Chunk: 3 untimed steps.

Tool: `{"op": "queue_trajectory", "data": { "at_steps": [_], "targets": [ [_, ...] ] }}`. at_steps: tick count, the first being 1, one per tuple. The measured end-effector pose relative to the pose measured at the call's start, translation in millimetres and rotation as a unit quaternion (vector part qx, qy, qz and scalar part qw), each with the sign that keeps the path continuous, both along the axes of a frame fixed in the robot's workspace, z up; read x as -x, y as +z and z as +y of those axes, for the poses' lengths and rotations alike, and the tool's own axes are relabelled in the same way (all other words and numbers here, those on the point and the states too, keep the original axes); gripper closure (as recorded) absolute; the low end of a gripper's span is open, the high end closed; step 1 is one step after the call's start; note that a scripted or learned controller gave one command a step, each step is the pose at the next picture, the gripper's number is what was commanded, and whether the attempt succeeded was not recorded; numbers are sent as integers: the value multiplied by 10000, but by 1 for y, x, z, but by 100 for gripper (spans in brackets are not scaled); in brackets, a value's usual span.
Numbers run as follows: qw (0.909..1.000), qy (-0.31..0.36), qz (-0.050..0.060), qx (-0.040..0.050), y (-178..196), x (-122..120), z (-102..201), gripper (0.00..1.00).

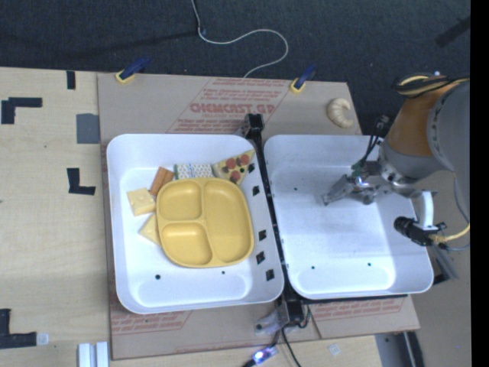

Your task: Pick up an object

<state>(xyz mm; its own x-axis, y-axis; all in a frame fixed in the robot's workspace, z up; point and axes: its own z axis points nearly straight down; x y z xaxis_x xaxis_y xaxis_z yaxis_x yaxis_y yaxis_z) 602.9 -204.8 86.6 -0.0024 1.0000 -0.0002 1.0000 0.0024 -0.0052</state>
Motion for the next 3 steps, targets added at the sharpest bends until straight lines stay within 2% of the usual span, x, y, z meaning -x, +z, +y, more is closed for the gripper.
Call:
{"op": "queue_trajectory", "data": {
  "at_steps": [1,3],
  "targets": [
    [10000,6,-14,-1,13,-1,1,100],
    [10000,-7,-40,4,110,-6,-10,100]
  ]
}}
